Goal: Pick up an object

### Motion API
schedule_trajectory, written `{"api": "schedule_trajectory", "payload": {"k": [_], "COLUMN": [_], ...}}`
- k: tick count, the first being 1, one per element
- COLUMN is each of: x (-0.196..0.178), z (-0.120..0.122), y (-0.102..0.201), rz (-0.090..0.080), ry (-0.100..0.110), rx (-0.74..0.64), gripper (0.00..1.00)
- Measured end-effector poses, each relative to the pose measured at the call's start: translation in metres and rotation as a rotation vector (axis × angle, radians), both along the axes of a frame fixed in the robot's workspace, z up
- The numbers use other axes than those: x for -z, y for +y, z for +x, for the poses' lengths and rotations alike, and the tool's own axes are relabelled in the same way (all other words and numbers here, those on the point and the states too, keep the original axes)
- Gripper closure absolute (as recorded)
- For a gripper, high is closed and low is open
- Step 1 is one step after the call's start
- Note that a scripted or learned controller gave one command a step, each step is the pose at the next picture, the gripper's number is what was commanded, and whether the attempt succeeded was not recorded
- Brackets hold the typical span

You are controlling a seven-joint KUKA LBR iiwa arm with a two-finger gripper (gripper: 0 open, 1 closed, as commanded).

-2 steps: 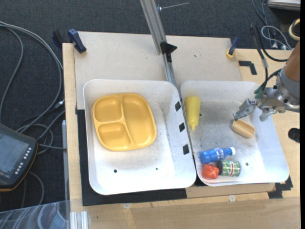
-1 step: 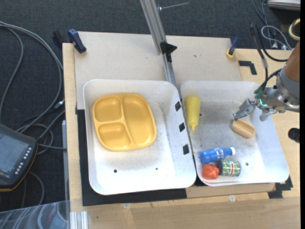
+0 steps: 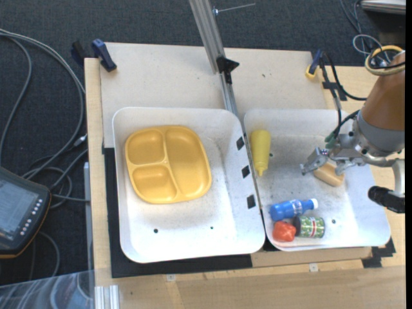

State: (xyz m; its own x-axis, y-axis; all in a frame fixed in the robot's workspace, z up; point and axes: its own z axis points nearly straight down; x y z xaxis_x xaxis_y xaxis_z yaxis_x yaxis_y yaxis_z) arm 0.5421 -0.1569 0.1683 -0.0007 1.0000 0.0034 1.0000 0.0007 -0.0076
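Claw low in right bin, fingers spread open, touching tan wooden block at bin's 3 o'clock; nothing gripped yet. Best centred over block before closing, square to its sides. Avoid bin wall.

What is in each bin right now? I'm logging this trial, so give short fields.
left bin: yellow three-compartment plastic plate
right bin: yellow squeeze bottle, blue and white bottle, red round object, green-labelled can, tan wooden block
gripper: low over the tan wooden block, grasp unclear
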Motion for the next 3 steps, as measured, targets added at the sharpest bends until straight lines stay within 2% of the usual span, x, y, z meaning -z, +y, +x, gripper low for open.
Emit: {"api": "schedule_trajectory", "payload": {"k": [2,3], "x": [0.078,0.065], "z": [-0.001,0.0], "y": [-0.002,-0.002], "rz": [-0.001,-0.001], "ry": [-0.001,-0.008], "rx": [0.0,0.0], "gripper": [0.0,1.0]}}
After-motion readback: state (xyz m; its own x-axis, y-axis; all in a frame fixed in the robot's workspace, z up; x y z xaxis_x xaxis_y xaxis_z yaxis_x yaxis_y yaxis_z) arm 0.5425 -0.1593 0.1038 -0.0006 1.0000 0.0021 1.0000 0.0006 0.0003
